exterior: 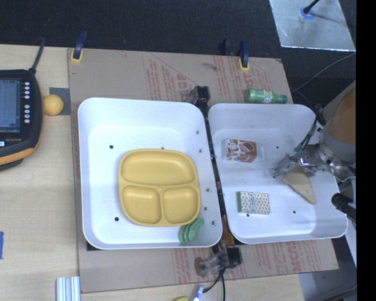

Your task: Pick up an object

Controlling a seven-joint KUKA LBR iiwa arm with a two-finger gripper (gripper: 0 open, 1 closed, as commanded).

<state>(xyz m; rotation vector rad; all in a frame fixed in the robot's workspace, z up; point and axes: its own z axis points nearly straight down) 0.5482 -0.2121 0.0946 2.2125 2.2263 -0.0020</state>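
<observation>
**Gripper low in the right bin, beside a tan wedge**

The grey arm's two-finger metal gripper (292, 163) sits low over the shallow white right-hand bin (272, 231), near that bin's right wall. Its thin fingers (281, 168) stand apart, and nothing shows between them. Just below and to the right of the gripper lies a flat tan wedge-shaped piece (302, 185) on the bin floor — whether the metal touches it cannot be told from this slant.

Left of the gripper, in the same bin, lie two small flat packets: a brown-and-white one (240, 150) toward the far wall and a green-and-white patterned one (254, 202) toward the near wall, well apart from each other.

Further left of the gripper, the shallow white left-hand bin (100, 168) holds a yellow plastic three-compartment tray (158, 186), with a small green ridged object (190, 231) at the tray's near right corner.

Beyond the right bin — on the brown cardboard sheet (150, 74) under both bins — a small green bottle (265, 96) lies on its side.
</observation>
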